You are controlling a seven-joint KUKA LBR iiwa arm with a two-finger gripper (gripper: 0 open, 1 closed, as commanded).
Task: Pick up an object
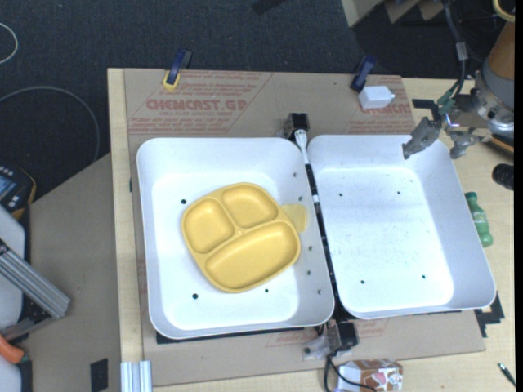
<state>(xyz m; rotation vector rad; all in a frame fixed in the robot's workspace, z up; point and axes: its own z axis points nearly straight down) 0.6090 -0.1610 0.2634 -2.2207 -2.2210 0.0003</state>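
The yellow divided tray (pixel 240 237) lay flat in the left bin (pixel 159 211), a little toward 7 o'clock of that bin's centre, its two small compartments toward 12 o'clock and the large one toward 5 o'clock. A small pale yellow piece (pixel 296 216) showed at the tray's 3 o'clock edge, touching or partly under it; which one could not be told.

The right bin (pixel 392 243) sat just beside the left, their rims meeting along a dark strip at the middle. The gripper (pixel 437 137) hung over the right bin's rim at about 1 o'clock, well apart from the tray. Its two fingers were spread apart, one (pixel 418 140) pointing toward 8 o'clock and the other toward 6 o'clock, with nothing between them.

On the surface (pixel 245 96), a blue and yellow clamp (pixel 175 70) stood at 11 o'clock, a white block (pixel 376 97) at 1 o'clock, and a green marker-like object (pixel 479 217) at 3 o'clock outside the right bin.
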